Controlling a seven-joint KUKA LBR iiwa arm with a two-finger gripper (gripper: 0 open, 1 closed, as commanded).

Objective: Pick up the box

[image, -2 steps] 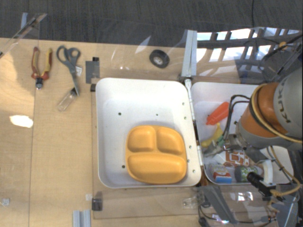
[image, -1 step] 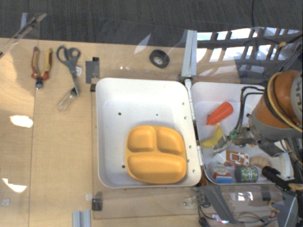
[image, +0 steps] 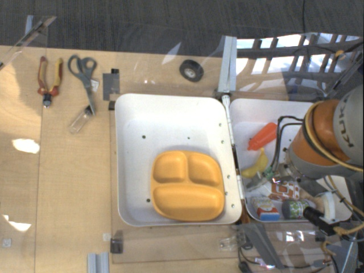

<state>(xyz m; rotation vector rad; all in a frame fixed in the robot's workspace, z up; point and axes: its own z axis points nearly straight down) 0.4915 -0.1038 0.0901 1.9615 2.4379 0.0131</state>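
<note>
The box (image: 285,191), small with a red and white pattern, lies in the right bin (image: 245,114) near its middle, partly covered by the arm. My gripper (image: 278,177) hangs low under the orange-banded wrist (image: 322,134), just above and left of the box. The arm's bulk hides the contact between gripper and box.
In the right bin, an orange carrot-like piece (image: 262,136), a yellow banana (image: 257,165), a white packet with red and blue print (image: 266,209) and a green can (image: 293,209) crowd around the box. The left bin (image: 136,124) holds a yellow divided plate (image: 187,184). Scissors (image: 84,73), pliers (image: 48,78) and a tape roll (image: 191,70) lie on the bench.
</note>
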